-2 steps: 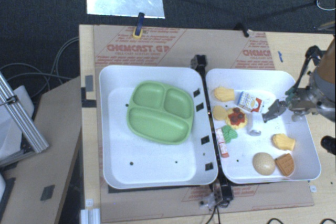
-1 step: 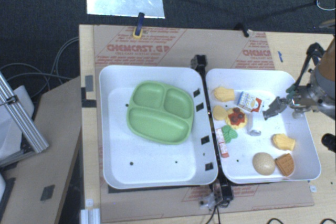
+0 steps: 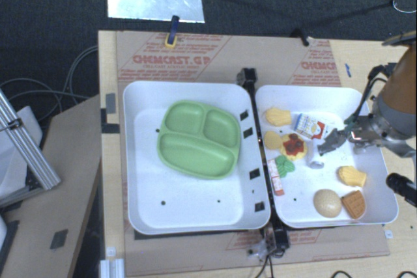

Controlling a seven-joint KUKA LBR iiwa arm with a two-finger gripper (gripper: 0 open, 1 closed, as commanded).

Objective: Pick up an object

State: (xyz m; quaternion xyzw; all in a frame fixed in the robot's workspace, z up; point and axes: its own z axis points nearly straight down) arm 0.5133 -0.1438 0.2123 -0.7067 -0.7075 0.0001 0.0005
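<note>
Here, the gripper (image 3: 328, 144) hung over the middle of the right bin (image 3: 384, 205), jaws spread and holding nothing. Toy foods lay around it: a small carton (image 3: 308, 125) toward the far edge, an egg-like piece (image 3: 328, 202) and brown biscuit (image 3: 354, 204) near the front edge. A green divided plate (image 3: 199, 139) sat mid left bin (image 3: 150, 205).
</note>
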